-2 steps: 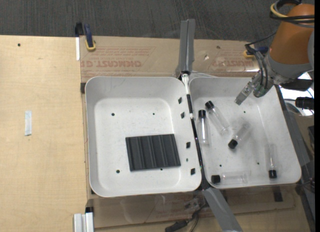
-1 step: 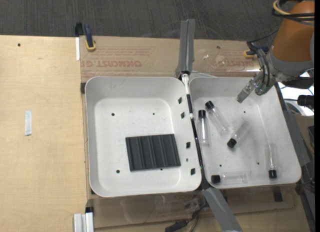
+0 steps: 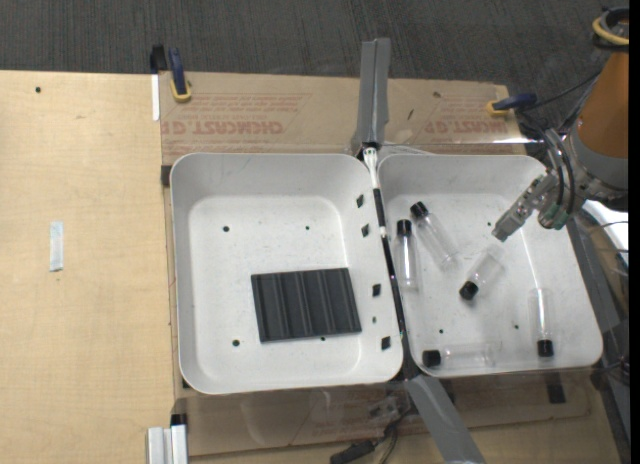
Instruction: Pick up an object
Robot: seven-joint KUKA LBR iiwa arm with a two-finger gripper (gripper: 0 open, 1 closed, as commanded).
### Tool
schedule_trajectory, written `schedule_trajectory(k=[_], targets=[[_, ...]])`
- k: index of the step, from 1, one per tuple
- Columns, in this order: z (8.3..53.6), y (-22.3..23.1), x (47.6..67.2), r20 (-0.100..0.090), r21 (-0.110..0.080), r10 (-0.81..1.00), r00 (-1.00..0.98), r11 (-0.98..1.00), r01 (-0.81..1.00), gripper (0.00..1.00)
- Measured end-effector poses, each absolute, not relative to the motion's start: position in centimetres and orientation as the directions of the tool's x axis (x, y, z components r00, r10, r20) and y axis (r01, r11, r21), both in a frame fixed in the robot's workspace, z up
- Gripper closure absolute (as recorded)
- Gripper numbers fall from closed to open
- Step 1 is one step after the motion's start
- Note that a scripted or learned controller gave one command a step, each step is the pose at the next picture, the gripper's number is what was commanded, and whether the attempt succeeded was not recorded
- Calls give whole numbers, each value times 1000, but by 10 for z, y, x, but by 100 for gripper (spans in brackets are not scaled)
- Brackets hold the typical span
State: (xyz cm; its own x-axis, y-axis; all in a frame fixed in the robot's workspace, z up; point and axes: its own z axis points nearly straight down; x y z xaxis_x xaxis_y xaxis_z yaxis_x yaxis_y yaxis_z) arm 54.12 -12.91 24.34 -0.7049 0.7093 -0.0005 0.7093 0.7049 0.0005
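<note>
Barely legible, the claw over the right bin, grip state unclear, clear vials faint.

Orange arm; grey metal gripper

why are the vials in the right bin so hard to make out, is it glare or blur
Camera view: the clear vials nearly vanish against the white right bin, with mostly their black caps standing out; the gripper looks slightly soft; lighting is even, with faint shadows, so the dark ribbed block in the left bin reads sharply.
</note>
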Motion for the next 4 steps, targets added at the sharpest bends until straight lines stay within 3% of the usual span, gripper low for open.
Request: schedule_trajectory(k=[1, 2, 3, 4], targets=[[243, -129, 541, -1, 1, 709, -705, 705, 709, 0], [92, -139, 565, -2, 1, 693, -721, 721, 693, 0], [93, -179, 592, -4, 2, 561, -828, 828, 561, 0], [102, -180, 593, -7, 4, 564, -825, 826, 564, 100]])
